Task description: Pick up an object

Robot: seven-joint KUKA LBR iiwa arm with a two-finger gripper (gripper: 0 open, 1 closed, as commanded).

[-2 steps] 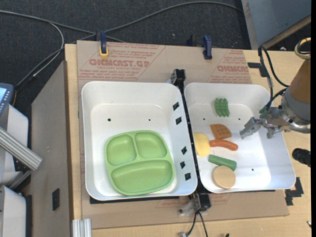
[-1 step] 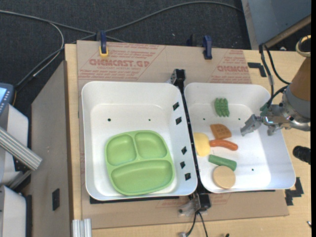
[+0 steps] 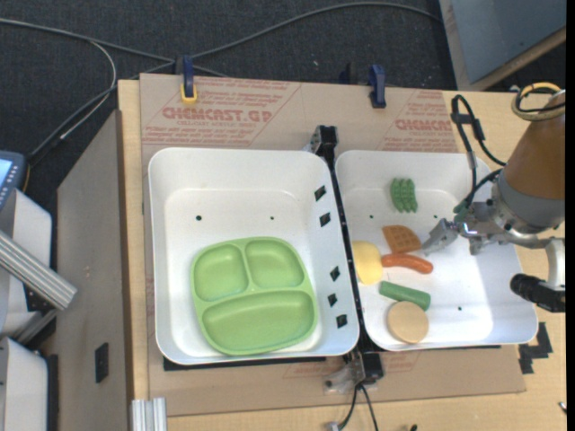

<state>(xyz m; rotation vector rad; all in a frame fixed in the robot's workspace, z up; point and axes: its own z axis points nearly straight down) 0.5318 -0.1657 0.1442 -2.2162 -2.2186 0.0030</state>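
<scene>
A tan round piece (image 3: 408, 322) lies nearest in the right bin (image 3: 503, 330), then a green stick (image 3: 404, 294), a yellow piece (image 3: 367, 262) and an orange sausage (image 3: 407, 261). The pincer (image 3: 446, 233) hovers beside them, fingers apart, holding nothing. Cardboard (image 3: 225, 106) on the surface reads "CHEMCAST GP".

Two white bins are sitting side by side on the bench: a left bin (image 3: 171, 241) and a right bin (image 3: 485, 317). One green divided plate (image 3: 255, 294), with three compartments, is lying in the left one. Six toy food pieces are lying in the right one: one green bumpy piece (image 3: 403, 195), one orange waffle-like piece (image 3: 401, 238), one red-orange sausage (image 3: 407, 261), one yellow piece (image 3: 367, 262), one green stick (image 3: 404, 294) and one tan round piece (image 3: 408, 322). Two clamps are gripping the board's far edge, one yellow (image 3: 188, 79), one blue (image 3: 377, 86).
</scene>
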